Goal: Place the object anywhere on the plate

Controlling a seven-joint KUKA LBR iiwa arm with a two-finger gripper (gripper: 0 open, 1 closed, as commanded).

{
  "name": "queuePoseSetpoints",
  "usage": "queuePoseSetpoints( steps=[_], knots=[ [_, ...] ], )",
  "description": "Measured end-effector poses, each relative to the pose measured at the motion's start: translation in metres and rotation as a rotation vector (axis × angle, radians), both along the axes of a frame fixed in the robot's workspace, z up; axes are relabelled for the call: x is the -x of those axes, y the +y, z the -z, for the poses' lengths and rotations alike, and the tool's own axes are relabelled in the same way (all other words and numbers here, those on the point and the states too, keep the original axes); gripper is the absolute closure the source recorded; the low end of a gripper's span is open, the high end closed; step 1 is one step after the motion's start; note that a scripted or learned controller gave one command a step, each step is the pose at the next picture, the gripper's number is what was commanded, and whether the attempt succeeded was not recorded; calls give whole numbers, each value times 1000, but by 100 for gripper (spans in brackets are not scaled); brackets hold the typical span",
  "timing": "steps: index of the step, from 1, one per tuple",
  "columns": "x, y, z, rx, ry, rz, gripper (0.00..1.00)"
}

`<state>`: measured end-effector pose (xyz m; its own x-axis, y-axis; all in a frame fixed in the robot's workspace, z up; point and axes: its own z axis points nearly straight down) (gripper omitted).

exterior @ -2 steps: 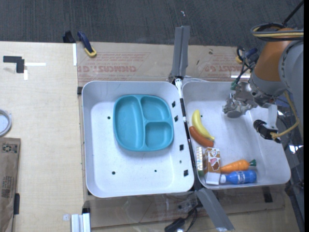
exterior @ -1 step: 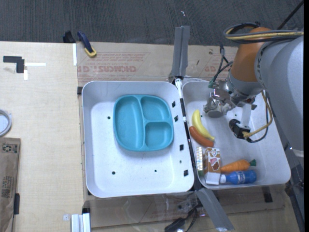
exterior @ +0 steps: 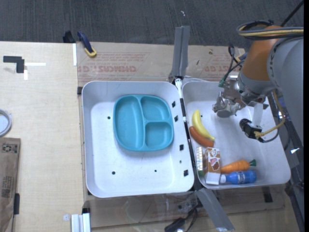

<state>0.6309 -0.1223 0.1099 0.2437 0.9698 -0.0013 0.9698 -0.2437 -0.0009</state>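
The plate [exterior: 143, 123], a blue three-part dish, lies in the left bin [exterior: 96, 168] on the table [exterior: 38, 129]. We see a banana [exterior: 201, 124], two carrots, a small carton [exterior: 213, 160] and a blue bottle [exterior: 240, 178] in the right bin [exterior: 270, 163]. The jaws [exterior: 224, 106] hang above that bin's far end; we cannot tell their state.

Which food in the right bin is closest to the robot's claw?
The yellow banana. It lies just left of the gripper; the carrot lies farther down.
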Motion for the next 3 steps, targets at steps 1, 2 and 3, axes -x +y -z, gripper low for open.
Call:
queuePoseSetpoints(
  steps=[1,2,3],
  knots=[
    [-21,-21,20,-3,18,24,100],
    [-18,6,-63,1,-1,-219,100],
    [-15,84,-82,-1,0,-201,100]
  ],
)
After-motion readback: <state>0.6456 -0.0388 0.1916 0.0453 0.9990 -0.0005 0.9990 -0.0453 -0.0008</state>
